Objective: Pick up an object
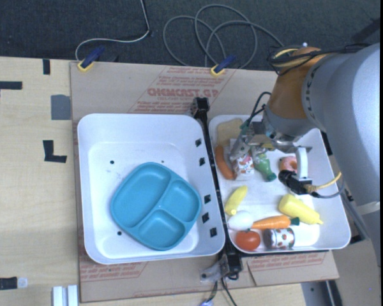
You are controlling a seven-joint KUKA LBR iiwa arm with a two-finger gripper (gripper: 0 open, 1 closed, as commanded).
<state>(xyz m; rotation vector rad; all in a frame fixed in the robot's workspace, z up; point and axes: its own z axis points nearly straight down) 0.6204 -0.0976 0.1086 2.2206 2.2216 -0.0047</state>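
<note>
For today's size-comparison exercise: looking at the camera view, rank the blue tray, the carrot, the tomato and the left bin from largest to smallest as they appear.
1. Left bin
2. Blue tray, which lies inside that bin
3. Carrot
4. Tomato

The carrot is longer but thinner than the tomato, so their order is close.

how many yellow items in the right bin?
2. One yellow piece lies left of centre, just above a white item. The other sits toward the right, above the carrot. The arm may hide more.
</note>
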